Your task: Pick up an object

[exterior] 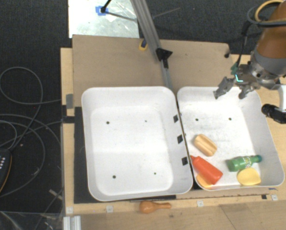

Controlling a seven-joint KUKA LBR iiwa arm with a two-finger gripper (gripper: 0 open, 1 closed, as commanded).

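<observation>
I'm at the approach step, nothing lifted yet. My pincer [232, 89] hangs over the far edge of the right bin [215, 107], its two fingers spread apart with nothing between them. I'll use that bin as my landmark. The candidates all lie at its near end, well apart from the pincer: a tan bread roll [205, 144] closest to the bin's middle, an orange-red bottle-shaped piece [206, 170] tucked in the near-left corner against the wall, a green bottle [243, 162] lying on its side toward the near-right, and a yellow rounded piece [249, 177] just beside the bottle, nearer the front rim. I judge the roll the easiest target, since it sits clear of the others. The next move calls for travelling toward the bin's near end, centring above the roll, then descending with the fingers straddling it.
</observation>
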